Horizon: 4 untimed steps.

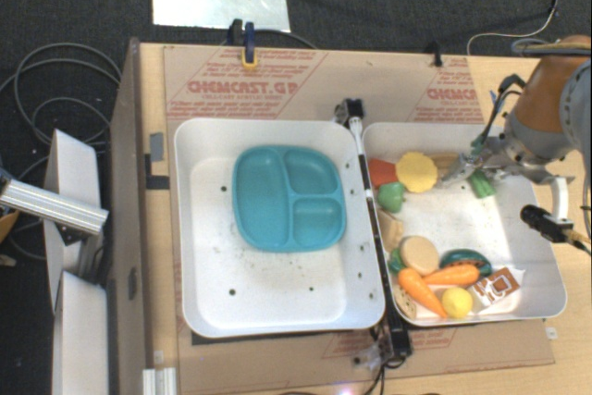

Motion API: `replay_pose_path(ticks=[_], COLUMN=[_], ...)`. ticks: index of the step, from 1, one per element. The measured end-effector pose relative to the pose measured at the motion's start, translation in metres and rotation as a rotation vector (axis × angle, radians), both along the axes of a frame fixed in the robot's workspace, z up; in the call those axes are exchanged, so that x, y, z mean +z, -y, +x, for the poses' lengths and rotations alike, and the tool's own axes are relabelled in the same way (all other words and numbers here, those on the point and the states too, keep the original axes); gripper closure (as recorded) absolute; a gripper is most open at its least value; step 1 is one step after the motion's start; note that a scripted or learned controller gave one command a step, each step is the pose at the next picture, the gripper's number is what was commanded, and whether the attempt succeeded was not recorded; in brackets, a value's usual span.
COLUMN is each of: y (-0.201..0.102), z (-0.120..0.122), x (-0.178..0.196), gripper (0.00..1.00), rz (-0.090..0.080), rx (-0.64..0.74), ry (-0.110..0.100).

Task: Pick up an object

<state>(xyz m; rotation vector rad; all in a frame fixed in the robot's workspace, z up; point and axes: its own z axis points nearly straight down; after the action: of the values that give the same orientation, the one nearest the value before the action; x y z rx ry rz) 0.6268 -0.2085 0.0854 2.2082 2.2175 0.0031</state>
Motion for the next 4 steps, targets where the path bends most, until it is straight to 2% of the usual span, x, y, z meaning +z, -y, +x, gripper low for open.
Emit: replay_pose_path(ticks=[1,2,3,4], y=[-0.001,-0.046,-0.034,-0.03], z=[0.011,0.009,-0.005,0.001], x=[-0.002,-0.001,-0.001,0.0], gripper=[0.0,0.0,0.0,0.0], rz=[0.01,0.007,0.006,0.006], rx=[0.003,0.003,-0.004,-0.002], ry=[-0.027,-0.01,-0.01,-0.006])
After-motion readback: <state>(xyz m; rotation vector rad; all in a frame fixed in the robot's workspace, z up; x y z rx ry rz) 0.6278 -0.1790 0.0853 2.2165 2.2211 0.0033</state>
